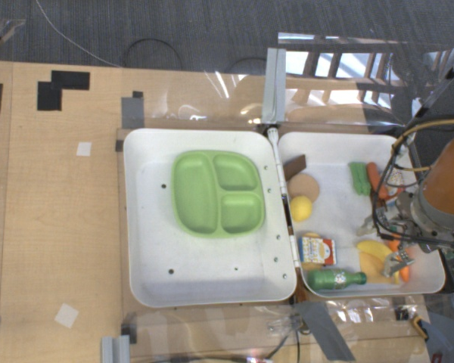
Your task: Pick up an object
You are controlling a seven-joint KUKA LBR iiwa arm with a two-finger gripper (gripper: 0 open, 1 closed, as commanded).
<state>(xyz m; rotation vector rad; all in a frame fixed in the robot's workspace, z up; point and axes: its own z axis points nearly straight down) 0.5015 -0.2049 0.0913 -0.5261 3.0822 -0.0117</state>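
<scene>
The right bin (pixel 329 153) holds several items: a green bottle (pixel 337 280) lying along the front wall, a yellow banana (pixel 371 254), a small printed box (pixel 316 249), a lemon (pixel 300 208), a tan round object (pixel 303 187), a brown block (pixel 294 165), a green piece (pixel 360 178) and an orange carrot (pixel 374 175). My gripper (pixel 398 261) is low in that bin's front right corner, just right of the banana, with small orange items around it. The orange-banded wrist (pixel 446 184) and cables hide part of the corner.
The left bin (pixel 147 271) carries a green divided plate (pixel 217 193) near its middle. A metal post (pixel 273 85) stands behind the seam between the bins. The wooden bench (pixel 53 225) stretches to the left.
</scene>
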